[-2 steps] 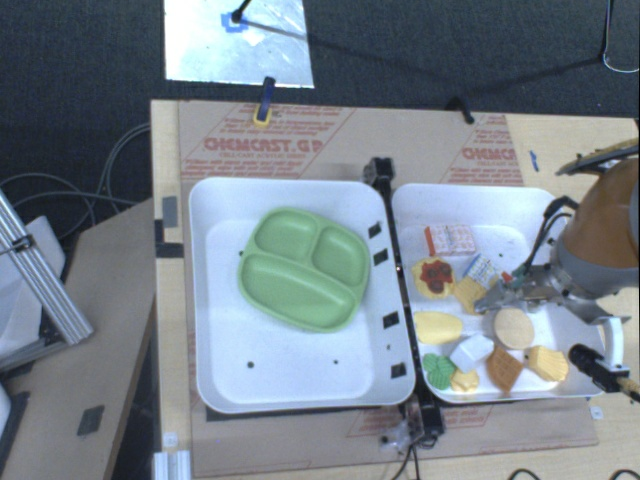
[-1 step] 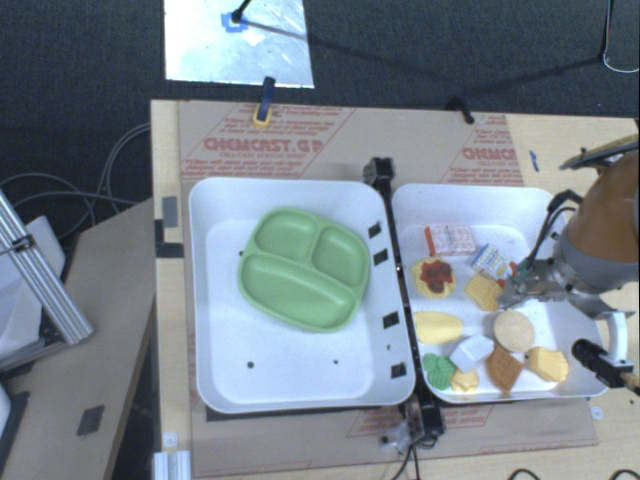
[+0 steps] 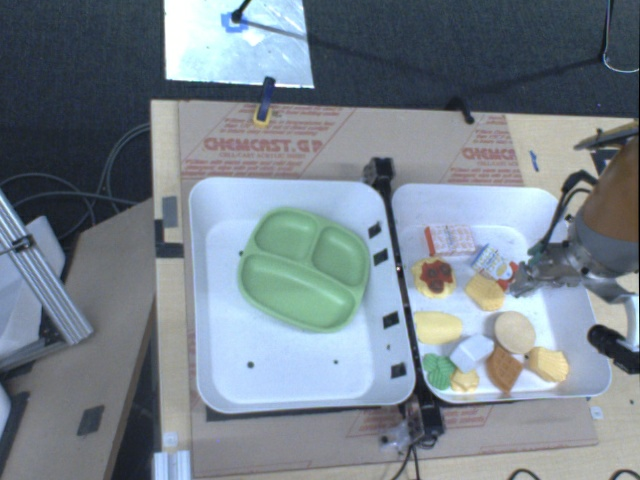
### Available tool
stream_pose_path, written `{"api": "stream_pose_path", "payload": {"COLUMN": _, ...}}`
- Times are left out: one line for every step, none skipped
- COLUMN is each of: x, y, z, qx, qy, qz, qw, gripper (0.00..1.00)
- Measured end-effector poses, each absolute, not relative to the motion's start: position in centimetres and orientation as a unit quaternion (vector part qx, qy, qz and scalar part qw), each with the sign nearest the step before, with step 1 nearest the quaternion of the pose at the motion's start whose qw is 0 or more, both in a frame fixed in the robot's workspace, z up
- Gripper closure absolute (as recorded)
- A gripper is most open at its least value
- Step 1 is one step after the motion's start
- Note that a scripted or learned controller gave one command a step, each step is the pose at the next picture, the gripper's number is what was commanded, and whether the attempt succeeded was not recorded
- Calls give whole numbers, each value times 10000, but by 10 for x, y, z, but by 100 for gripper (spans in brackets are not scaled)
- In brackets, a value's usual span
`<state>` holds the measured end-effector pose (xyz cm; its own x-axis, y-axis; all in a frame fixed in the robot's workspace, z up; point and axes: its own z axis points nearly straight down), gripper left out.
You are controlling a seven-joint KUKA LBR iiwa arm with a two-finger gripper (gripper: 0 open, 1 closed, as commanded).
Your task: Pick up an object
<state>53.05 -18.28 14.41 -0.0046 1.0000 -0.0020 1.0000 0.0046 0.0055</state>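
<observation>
Reaching into the right bin (image 3: 560, 208), the tool (image 3: 520, 280) hangs beside a yellow block (image 3: 485, 292); grip state unclear.

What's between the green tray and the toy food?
In the camera view, the two bins' touching walls with black clips separate the green tray from the toy food.

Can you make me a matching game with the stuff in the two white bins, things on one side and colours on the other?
Things:
1. divided plate in the left bin
2. oval toy in the right bin
3. round toy near the gripper
4. leafy toy at the right bin's front edge

Colours:
A. tan
B. dark green
C. light green
D. yellow

Pairs: 1-C, 2-D, 3-A, 4-B
</observation>
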Motion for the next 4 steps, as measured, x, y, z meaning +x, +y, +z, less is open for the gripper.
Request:
{"api": "stream_pose_path", "payload": {"x": 534, "y": -180, "z": 188, "qx": 7054, "qy": 7088, "qz": 16, "qw": 28, "gripper": 100}}
{"api": "stream_pose_path", "payload": {"x": 536, "y": -180, "z": 227, "qx": 7054, "qy": 7088, "qz": 14, "qw": 27, "gripper": 100}}
{"api": "stream_pose_path", "payload": {"x": 546, "y": -127, "z": 234, "qx": 7036, "qy": 7106, "qz": 14, "qw": 10, "gripper": 100}}
{"api": "stream_pose_path", "payload": {"x": 549, "y": -74, "z": 240, "qx": 7033, "qy": 7109, "qz": 15, "qw": 1, "gripper": 100}}
